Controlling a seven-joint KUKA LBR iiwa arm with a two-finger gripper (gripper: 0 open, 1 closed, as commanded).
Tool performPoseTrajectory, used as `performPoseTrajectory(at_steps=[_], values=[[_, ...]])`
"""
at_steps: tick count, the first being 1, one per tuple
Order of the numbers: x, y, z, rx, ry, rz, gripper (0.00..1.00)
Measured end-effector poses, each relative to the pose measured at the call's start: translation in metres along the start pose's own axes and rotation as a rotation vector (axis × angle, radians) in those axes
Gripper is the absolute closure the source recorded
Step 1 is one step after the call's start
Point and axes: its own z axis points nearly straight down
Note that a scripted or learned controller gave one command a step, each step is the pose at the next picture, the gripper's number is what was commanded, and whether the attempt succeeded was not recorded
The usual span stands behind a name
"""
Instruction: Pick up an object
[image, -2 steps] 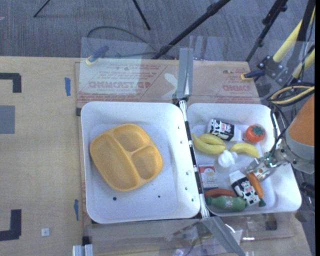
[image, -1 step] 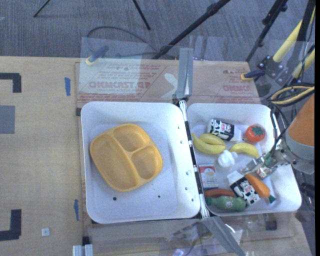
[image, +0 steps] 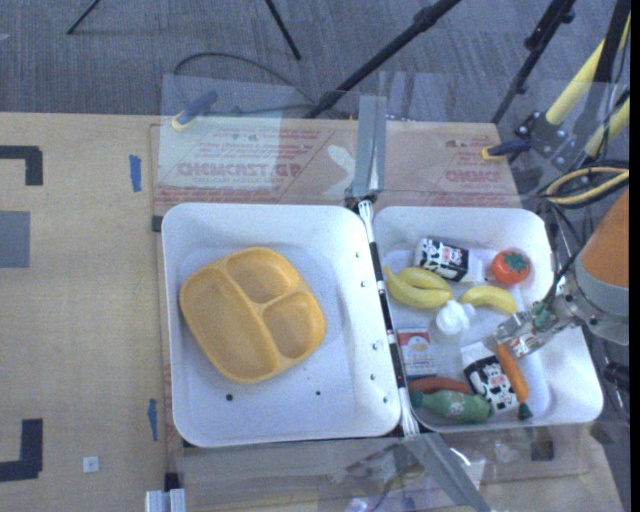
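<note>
Apparently gripper (image: 520, 335) hovers just above carrot (image: 513, 372).

The arm reaches in from the right, orange band at the frame edge, wrist angled down-left, hand (image: 520, 332) low and tilted.

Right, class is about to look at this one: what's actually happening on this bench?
A robot arm reaches in from the right, its gripper low over the right bin, among toy food: bananas, a tomato, a carrot and small cartons. Nothing is visibly held yet. The left bin holds a yellow divided plate.
</note>
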Motion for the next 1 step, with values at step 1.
performPoseTrajectory(at_steps=[1], values=[[0.0830,-0.0130,-0.1288,0.012,0.007,-0.062,1.00]])
